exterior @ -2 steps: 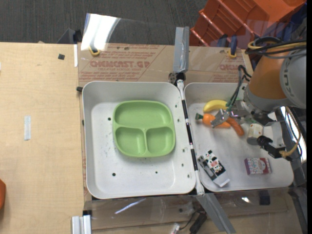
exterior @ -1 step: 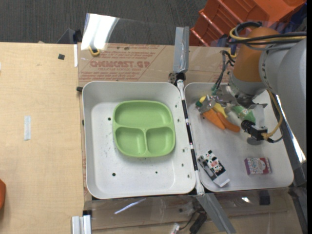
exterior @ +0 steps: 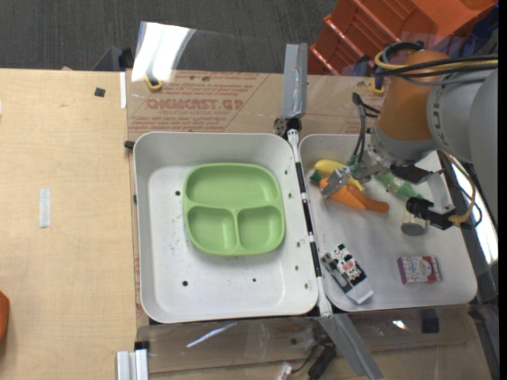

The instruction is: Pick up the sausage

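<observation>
Sausage (exterior: 366, 201) is in the right bin (exterior: 467, 291), up toward the far-left corner. It's an orange-brown stick lying flat, slanting from the left wall side down toward the bin's middle. End effector (exterior: 349, 179) is right at the sausage's upper-left end, low in the bin, just beside the tip. Touching it or just clear of it? Can't tell from this angle. Spread or closed? Can't make that out either, because the wrist covers it.

Arm (exterior: 412, 101) reaches in over the bin's far edge, orange band up top and grey bulk along the right side.

Yellow piece (exterior: 327, 167) sits just beyond the end effector, hard by the left wall. Green piece (exterior: 398, 185) lies on the other side, right of the sausage and near the far edge.

Down at the near edge, a cow-patterned pack (exterior: 346, 269) lies close to the left wall. A pink box (exterior: 418, 269) sits toward the near-right corner. Both are well apart from the sausage.

Left bin (exterior: 158, 236) holds a green three-part plate (exterior: 234, 209), flat and roughly central, a bit toward the far edge. Both bins rest on the pale wooden desk (exterior: 63, 212).
</observation>
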Robot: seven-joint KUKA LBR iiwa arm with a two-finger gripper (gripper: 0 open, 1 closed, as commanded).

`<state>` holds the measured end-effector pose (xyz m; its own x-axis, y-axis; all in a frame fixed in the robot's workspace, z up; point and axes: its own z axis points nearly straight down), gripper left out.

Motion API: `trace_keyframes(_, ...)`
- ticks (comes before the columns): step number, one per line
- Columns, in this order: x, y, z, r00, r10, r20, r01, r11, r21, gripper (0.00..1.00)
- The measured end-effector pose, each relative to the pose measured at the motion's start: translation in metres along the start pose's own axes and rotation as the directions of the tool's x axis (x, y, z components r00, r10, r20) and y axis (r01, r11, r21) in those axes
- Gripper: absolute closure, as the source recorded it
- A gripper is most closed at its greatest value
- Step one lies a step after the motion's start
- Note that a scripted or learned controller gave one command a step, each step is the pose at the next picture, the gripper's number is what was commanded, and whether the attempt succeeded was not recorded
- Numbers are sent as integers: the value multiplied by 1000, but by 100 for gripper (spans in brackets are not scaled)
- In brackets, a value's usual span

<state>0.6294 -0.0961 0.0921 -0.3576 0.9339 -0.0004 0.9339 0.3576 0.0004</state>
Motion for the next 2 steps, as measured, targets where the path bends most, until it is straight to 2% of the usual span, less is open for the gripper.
trace_keyframes(1, -1, 0, -9, 1000, 4, 0, -4, 1000, 0, 100)
trace_keyframes(2, 60, 49, -99, 999, 43, 1, -43, 999, 0, 100)
